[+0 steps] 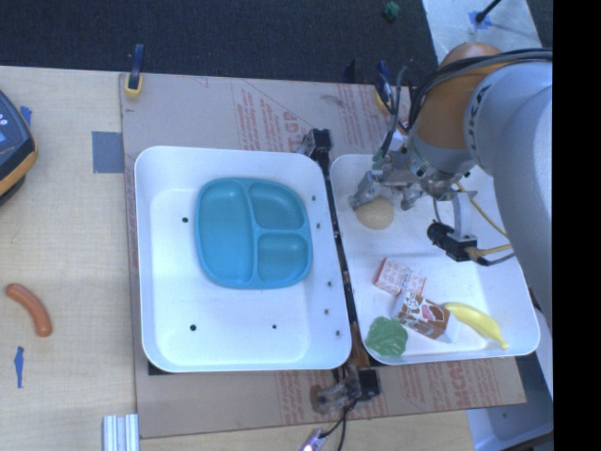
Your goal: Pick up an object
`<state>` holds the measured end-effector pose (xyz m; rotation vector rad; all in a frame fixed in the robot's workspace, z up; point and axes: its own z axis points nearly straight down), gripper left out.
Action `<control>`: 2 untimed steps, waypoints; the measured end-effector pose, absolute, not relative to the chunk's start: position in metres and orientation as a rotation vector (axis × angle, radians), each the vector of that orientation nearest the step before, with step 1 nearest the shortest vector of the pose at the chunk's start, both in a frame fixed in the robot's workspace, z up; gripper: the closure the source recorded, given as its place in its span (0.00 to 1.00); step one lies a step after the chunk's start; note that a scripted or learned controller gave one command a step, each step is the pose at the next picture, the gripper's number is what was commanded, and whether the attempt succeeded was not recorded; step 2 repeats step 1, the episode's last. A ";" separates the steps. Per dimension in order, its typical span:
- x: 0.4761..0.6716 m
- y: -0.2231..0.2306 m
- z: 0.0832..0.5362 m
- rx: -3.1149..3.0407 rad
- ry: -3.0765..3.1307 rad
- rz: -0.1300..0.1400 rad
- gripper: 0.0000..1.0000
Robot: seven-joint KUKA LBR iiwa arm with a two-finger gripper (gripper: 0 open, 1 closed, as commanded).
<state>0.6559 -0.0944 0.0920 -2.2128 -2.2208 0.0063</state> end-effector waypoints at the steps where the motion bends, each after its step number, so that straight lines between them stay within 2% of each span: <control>1: 0.656 -0.096 0.092 -2.214 -2.220 0.006 0.00; 2: 0.656 -0.096 0.092 -2.214 -2.220 0.006 0.00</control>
